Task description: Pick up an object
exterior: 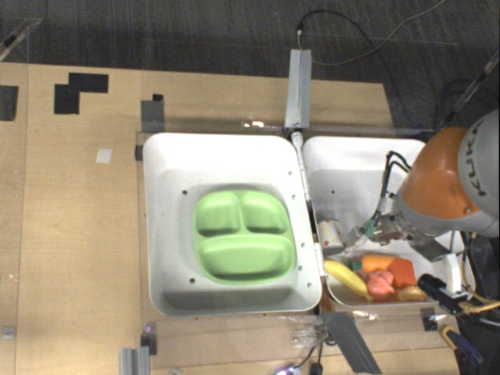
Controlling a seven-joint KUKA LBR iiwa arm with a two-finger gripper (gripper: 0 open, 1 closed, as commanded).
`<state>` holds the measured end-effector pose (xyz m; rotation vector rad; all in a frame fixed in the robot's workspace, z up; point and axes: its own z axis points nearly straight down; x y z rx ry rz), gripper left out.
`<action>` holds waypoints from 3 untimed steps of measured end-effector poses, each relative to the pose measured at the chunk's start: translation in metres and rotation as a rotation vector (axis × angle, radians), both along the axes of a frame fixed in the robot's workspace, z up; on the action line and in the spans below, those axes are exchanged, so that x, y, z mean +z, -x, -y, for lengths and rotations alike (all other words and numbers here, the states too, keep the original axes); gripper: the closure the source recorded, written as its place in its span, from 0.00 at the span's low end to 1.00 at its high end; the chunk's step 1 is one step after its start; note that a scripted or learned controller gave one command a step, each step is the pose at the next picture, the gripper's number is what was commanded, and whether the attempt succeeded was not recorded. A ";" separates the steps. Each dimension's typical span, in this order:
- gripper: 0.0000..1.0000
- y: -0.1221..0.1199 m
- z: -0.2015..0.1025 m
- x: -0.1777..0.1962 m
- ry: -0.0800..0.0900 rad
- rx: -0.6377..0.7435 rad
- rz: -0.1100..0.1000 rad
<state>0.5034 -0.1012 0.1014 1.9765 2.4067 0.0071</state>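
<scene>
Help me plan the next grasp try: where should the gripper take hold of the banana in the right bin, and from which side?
Probably grip the banana across its middle, coming straight down from above. It lies flat and slanted near the right bin's left wall, its upper end freest; orange and pink items crowd its lower right end.

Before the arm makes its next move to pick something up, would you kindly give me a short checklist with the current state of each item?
1. Pickable things within reach: ok. A banana, an orange block and a pink piece lie in the right bin.
2. Gripper over the right bin: ok, it sits above the pile.
3. Fingers open or shut: cannot tell.
4. Something held: cannot tell; nothing is seen between the fingers.
5. Things spaced for a clean grab: not ok, they crowd the bin's near corner.
6. Green tray lying flat in the left bin: ok.
</scene>
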 end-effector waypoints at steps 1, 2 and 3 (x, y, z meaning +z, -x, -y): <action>0.00 -0.083 0.001 -0.005 -0.013 -0.137 -0.019; 0.00 -0.072 0.011 -0.012 -0.022 -0.309 -0.009; 0.00 0.011 0.039 -0.012 -0.015 -0.236 -0.006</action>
